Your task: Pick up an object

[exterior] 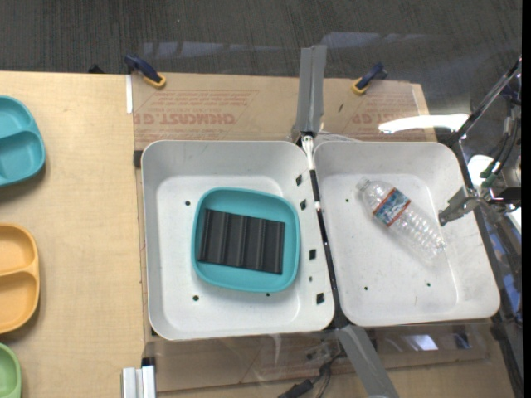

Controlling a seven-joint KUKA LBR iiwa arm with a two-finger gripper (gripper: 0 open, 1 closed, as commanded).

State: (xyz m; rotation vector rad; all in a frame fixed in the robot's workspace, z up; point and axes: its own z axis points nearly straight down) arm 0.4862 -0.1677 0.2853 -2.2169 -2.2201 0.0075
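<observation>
A clear plastic bottle (401, 218) with a red and blue label lies on its side in the right bin (390, 293), its cap toward the upper left. In the left bin (170, 247) rests a teal dish (246, 240) that holds a black ridged block (243, 240). At the right bin's right rim, a grey pointed part of my gripper (456, 209) reaches in, just right of the bottle's base and close to it. Nothing shows in its grasp.
A grey divider (311, 98) runs between the bins at the back. Teal (17, 148), orange (17, 276) and green (7, 371) dishes lie on the wooden bench at the far left. Clamps (145, 71) hold the cardboard behind the bins.
</observation>
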